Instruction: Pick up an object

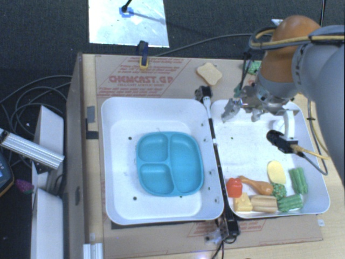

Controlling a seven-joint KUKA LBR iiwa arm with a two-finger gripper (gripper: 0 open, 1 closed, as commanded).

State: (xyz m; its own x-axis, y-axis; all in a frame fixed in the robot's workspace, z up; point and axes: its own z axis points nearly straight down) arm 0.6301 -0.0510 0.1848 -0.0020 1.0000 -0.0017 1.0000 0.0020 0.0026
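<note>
Gripper [243,110] hangs over the right bin's [237,144] far end — you can see nothing between its fingers, though their spread is unclear. Toy food [267,190] lies clustered at that bin's near edge — well apart from it.

Blue divided plate [169,163]: smooth plastic, slight sheen. White bins [121,117]: glossy plastic. Desk [141,79] behind plate: matt cardboard, printed red. Toy foods [276,172] right of plate: shiny plastic.

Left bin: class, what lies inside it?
Inside the left bin lies a blue divided plate, its three compartments bare. What is under the plate is covered by it.
</note>
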